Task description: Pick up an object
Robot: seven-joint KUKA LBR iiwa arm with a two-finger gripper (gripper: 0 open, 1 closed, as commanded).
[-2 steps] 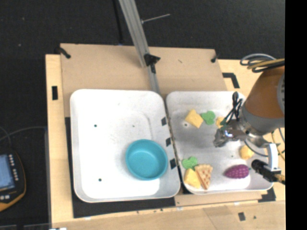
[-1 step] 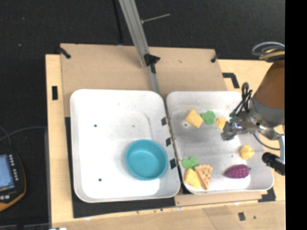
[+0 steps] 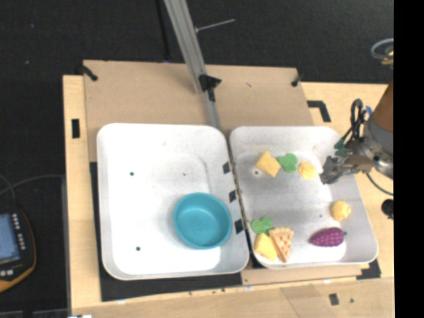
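Observation:
The right bin (image 3: 291, 144) holds several toy foods: a yellow cheese wedge (image 3: 267, 163), a small green piece (image 3: 288, 162), a yellow piece (image 3: 307, 170), a yellow lemon-like piece (image 3: 340, 210), purple grapes (image 3: 327, 237), a pizza slice (image 3: 283, 242) beside another yellow wedge (image 3: 265, 246), and a green leafy piece (image 3: 262, 225). My gripper (image 3: 330, 171) hangs over the right side of this bin, just right of the small yellow piece. Nothing shows between its fingers.
The left bin (image 3: 152, 151) holds a blue bowl (image 3: 200, 220) near its front right corner. A slanted metal pole (image 3: 192, 52) rises behind the bins. Cables and the arm's wrist (image 3: 377, 144) crowd the right edge.

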